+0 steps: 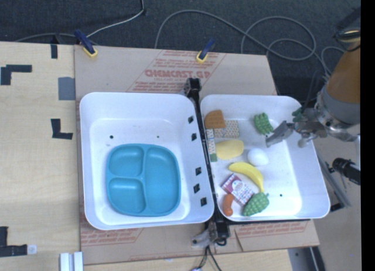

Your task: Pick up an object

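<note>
Overhead slanted view of the worktop (35, 147) with two white bins. We see the arm (345, 82) entering from three o'clock, its pincer (291, 133) hanging over the right bin's (304, 199) three o'clock side. One finger (278, 134) slants toward eight o'clock and the other (306, 141) drops shorter beside it, so the pincer stands spread apart with nothing between its fingers.

The task names no particular object, so we judge the candidates by nearness. The white egg-shaped piece (257, 158) lies just beyond the lower fingertip, toward seven o'clock from the pincer; it is rounded, with no marked long axis. The green leafy piece (263, 123) lies toward ten o'clock from the pincer, near it, its long axis running roughly from eleven to five. The banana (248, 174) lies farther toward seven o'clock, beside the egg-shaped piece, curving with its long axis from ten to four and its tip pointing toward four o'clock.

Near the divider (201, 147) rest a yellow lump (229, 148) and a brown biscuit-like piece (214, 119), well apart from the pincer at nine o'clock. The left bin (94, 117) holds a blue sectioned plate (143, 180).

We judge the egg-shaped piece the shortest reach: a small shift toward seven o'clock and a descent.
</note>
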Controlling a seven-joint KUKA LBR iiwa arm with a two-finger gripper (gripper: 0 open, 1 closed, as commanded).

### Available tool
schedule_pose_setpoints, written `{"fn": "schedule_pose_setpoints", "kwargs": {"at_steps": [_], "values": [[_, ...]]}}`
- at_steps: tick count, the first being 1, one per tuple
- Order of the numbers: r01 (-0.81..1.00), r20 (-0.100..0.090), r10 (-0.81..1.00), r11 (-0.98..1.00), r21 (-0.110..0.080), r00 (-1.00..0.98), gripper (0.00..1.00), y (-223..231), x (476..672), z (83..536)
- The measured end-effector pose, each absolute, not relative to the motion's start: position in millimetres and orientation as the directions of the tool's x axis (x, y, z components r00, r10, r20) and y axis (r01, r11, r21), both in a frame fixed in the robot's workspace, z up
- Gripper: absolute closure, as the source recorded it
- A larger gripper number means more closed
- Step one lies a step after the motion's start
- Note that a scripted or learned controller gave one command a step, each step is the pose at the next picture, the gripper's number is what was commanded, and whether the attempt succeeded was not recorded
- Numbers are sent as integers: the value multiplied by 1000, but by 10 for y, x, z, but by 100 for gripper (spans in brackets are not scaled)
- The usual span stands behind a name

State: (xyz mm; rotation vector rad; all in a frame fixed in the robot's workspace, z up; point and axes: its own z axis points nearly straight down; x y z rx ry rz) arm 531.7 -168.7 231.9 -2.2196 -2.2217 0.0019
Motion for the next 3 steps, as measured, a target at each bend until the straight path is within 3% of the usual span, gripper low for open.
{"fn": "schedule_pose_setpoints", "kwargs": {"at_steps": [1,2,3], "values": [[1000,2,1000,2,2,-2,0,-1192,5301,862],[1000,-3,1000,1,4,-1,100,-1211,5304,960],[1000,1,1000,3,0,-3,100,-345,5314,1844]]}}
